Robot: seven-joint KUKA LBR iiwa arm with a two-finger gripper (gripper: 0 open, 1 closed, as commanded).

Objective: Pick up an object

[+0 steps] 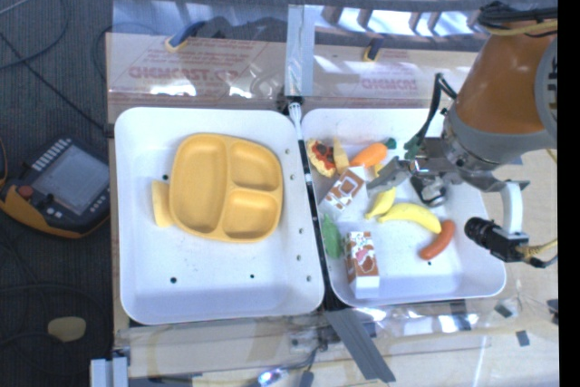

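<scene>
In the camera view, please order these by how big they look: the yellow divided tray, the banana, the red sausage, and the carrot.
Largest to smallest, as they appear:
1. yellow divided tray, by far
2. banana
3. red sausage and carrot: these look about alike, so I will not rank them.

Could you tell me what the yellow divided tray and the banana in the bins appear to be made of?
The yellow divided tray looks like moulded plastic: uniform colour, rounded compartment walls, a soft sheen. The banana is probably a plastic toy too, judging by its even, unblemished yellow and smooth surface, though the view cannot rule out real fruit.
</scene>
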